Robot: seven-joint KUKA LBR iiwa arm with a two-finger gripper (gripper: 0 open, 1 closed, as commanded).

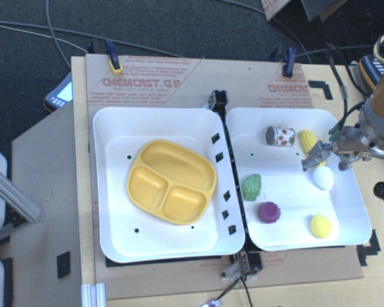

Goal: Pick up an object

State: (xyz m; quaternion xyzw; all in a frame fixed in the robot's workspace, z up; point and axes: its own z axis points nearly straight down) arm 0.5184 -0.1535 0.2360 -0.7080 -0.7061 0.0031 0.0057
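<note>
The claw (pixel 319 159) sits low over the right bin (pixel 345 232), near its right rim, with the grey arm (pixel 377 117) coming in from that side. Can't honestly tell if the fingers are spread or pressed together, the angle just doesn't give it away. Right at the tips there's a white egg-shaped thing (pixel 323 178), just below the claw and maybe touching it, but I wouldn't call it held. A yellow corn-cob-looking piece (pixel 308 140) lies just above the claw, partly tucked behind it, toward the bin's top edge. Beside that, further left along the top edge, a small can with a patterned label (pixel 280 136) lies on its side. Down in the bin's lower right corner is a yellow lemon-ish ball (pixel 320 226). Along the bottom edge toward the left sits a purple round thing (pixel 269 212), and a green lumpy piece (pixel 251 185) is just above it, close to the left wall. The left bin (pixel 112 139) carries a yellow divided tray (pixel 171 181) roughly in its middle, tilted at an angle to the bin's edges.
</note>
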